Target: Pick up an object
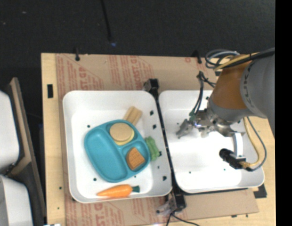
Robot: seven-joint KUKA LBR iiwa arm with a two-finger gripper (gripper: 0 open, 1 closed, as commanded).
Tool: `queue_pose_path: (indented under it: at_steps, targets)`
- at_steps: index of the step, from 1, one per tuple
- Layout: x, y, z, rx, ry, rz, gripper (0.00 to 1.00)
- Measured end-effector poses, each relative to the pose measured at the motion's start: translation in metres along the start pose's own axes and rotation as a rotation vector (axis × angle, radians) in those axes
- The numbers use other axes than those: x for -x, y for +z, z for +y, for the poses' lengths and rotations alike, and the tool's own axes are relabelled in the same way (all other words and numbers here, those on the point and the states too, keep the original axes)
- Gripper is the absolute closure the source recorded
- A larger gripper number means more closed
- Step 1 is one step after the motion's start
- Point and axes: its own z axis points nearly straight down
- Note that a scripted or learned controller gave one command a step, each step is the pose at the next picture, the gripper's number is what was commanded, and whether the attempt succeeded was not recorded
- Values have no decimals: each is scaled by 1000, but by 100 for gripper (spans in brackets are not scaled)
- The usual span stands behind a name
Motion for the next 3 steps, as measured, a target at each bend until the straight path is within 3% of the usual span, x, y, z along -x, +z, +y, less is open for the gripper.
queue_pose_path:
  at_steps: [1, 2, 3]
  targets:
    - [-22, -72, -12, 8, -3, 0, 0]
    - [-11, -4, 4, -3, 0, 0, 0]
    - [-34, -72, -2, 8, -3, 0, 0]
